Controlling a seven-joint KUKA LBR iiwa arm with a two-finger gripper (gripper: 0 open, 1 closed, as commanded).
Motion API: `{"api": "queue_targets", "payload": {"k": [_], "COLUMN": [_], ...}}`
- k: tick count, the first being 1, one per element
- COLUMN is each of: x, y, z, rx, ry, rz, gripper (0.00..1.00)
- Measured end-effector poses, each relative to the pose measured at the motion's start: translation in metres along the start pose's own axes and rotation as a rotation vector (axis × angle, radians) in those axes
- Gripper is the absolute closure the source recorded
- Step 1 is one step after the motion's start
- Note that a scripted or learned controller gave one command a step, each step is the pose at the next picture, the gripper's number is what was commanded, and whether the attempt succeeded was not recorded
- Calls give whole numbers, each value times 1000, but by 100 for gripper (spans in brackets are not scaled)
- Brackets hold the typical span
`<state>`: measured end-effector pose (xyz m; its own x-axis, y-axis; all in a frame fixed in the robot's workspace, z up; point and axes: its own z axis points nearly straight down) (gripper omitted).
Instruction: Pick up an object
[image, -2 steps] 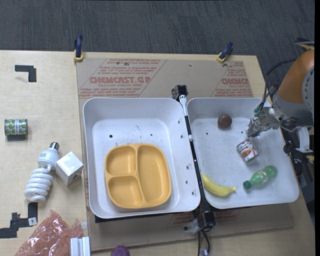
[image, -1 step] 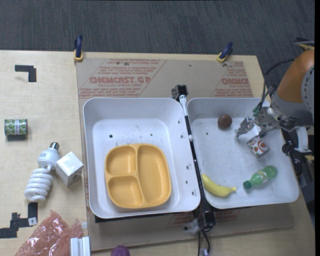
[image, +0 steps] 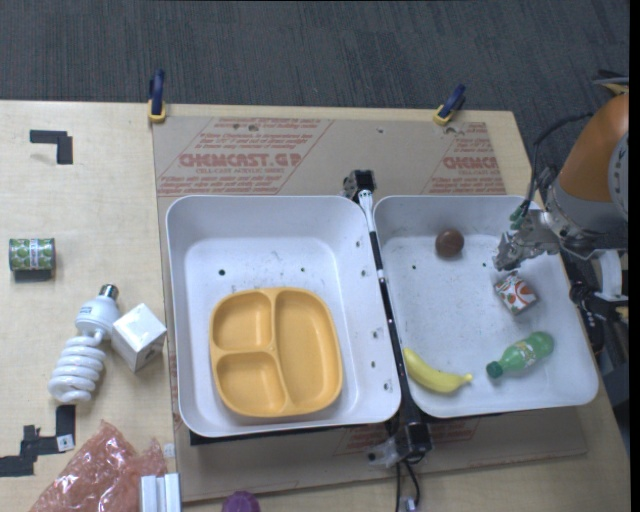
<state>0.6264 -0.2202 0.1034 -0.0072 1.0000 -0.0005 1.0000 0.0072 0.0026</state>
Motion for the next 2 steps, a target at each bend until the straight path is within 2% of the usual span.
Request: {"api": "queue_targets", "payload": {"k": [1, 2], "x": [2, 33], "y": [0, -35], "z": [0, 11], "rx": [1, 3], "ry": [4, -1], "rz": [-1, 6], "gripper": [0, 0]}}
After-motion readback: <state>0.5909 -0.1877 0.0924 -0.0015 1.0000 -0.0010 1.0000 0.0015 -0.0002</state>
